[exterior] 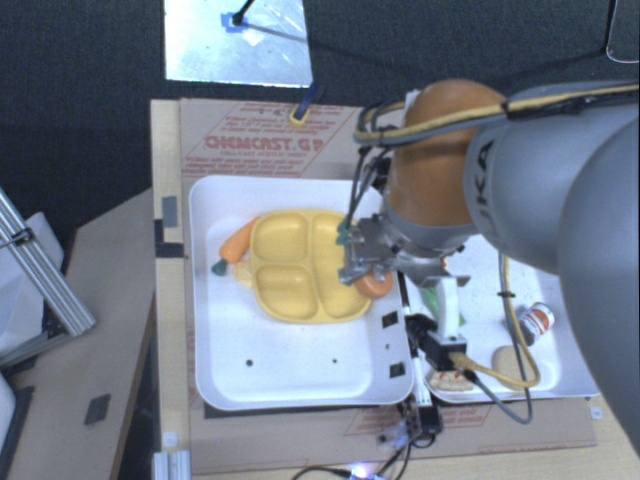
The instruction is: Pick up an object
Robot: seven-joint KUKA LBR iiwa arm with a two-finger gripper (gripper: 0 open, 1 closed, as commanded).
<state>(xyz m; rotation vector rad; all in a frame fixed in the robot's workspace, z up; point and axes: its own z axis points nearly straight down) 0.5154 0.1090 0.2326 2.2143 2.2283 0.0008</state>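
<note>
A yellow divided plate [295, 265] lies in the middle of the left white bin [240, 368]. An orange toy carrot [236, 241] with a green top rests against the plate's left edge. My gripper [357, 261] hangs low over the plate's right rim, near the wall between the two bins. A small orange round object [377, 285] peeks out just under the gripper at the plate's right edge. The arm's orange wrist band and grey body hide most of the gripper from above.
The right bin [560, 378] holds a green item [432, 298], a small red-and-white can [536, 320], a pale round object [508, 363] and a plate-like item [455, 380] at its front. Cables trail over that bin. A metal sheet [238, 28] lies behind the bench.
</note>
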